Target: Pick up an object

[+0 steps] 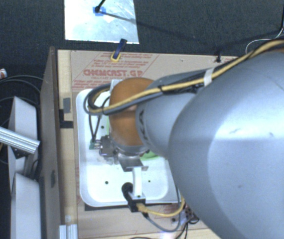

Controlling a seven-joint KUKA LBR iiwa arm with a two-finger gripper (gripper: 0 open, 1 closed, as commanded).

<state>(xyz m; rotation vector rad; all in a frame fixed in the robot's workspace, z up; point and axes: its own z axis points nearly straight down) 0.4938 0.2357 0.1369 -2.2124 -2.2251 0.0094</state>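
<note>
Pincer above the white bin, grip state indiscernible; green scrap just beside, axis unclear.

Illumination is even and moderately bright, falling from above. The grey arm shell sits close to the lens and reads soft, with a broad pale highlight across its upper surface (no hard specular spot). The shiny sheet at the top shows patchy glare. The white bin is near washed out on its left, shaded under the arm on its right. The dark floor is underexposed, with little detail. Print on the cardboard is legible but slightly blurred.
</note>
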